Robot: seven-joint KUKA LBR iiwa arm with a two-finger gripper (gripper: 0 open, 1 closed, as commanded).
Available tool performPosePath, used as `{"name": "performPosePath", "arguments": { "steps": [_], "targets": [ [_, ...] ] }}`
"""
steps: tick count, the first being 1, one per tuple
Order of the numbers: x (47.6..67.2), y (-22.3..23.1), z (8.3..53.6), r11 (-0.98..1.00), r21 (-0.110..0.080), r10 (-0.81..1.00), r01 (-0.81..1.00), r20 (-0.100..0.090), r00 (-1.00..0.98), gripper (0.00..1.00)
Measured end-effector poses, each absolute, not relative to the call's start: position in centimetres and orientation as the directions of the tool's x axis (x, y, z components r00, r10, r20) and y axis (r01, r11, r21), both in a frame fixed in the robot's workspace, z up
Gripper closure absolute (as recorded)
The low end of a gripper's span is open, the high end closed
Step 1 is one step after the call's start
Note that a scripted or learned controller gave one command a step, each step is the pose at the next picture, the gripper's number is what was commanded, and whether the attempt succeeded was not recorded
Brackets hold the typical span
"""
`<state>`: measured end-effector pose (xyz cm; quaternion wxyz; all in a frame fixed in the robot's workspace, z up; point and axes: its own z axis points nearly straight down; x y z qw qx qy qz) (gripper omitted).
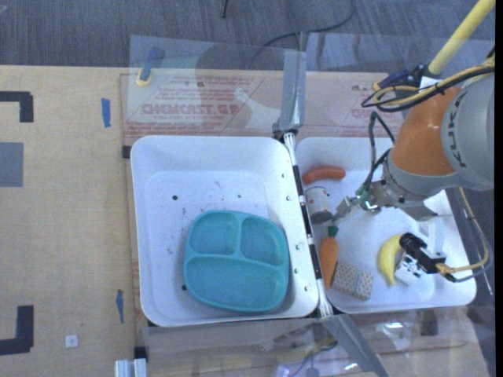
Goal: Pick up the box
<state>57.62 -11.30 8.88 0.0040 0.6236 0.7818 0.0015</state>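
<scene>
Box (353, 282), carrot (328, 259), banana (387, 259) share right bin (460, 293).

The box (352, 281) is small, speckled grey-tan, lying flat and slightly askew near the right bin's (456, 293) front edge, towards its front-left corner.

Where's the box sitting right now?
The box lies in the right bin, near its front edge, just right of the carrot and left of the banana.
</scene>
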Motion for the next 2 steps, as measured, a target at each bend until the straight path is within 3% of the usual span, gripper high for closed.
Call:
{"name": "performPosePath", "arguments": {
  "steps": [1, 2],
  "targets": [
    [65.79, -10.82, 8.74, 0.208, 0.005, 0.978, 0.978, -0.004, -0.208, 0.0],
    [66.65, -10.26, 8.72, 0.17, -0.001, 0.986, 0.986, -0.006, -0.17, 0.0]
  ]
}}
